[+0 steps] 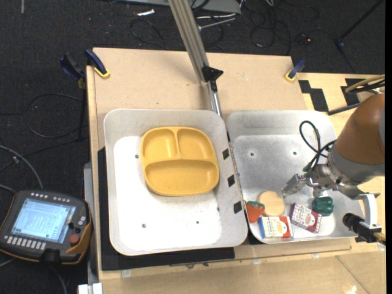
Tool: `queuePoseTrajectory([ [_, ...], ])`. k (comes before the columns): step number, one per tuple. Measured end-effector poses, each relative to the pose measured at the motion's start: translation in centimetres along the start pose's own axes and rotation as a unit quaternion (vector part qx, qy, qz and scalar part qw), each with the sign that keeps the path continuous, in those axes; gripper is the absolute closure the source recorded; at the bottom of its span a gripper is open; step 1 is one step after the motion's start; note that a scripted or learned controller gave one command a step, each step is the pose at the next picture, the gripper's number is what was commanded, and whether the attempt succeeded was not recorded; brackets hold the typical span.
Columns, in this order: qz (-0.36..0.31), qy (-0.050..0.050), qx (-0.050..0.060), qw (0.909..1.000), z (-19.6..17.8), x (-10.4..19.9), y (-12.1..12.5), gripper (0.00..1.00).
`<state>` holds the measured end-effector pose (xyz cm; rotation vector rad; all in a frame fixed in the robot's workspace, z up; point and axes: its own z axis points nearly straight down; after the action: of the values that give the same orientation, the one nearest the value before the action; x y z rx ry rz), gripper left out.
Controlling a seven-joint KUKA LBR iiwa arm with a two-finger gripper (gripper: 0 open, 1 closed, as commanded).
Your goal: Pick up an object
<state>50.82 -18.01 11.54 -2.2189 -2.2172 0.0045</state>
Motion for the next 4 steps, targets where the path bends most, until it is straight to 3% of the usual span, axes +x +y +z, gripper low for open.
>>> queuePoseTrajectory([
  [1,-0.001,-0.001,-0.003,1.0,-1.4,0.0,0.2,1.0],
  [4,-0.002,-0.002,-0.006,1.0,-17.0,-0.3,0.0,1.0],
])
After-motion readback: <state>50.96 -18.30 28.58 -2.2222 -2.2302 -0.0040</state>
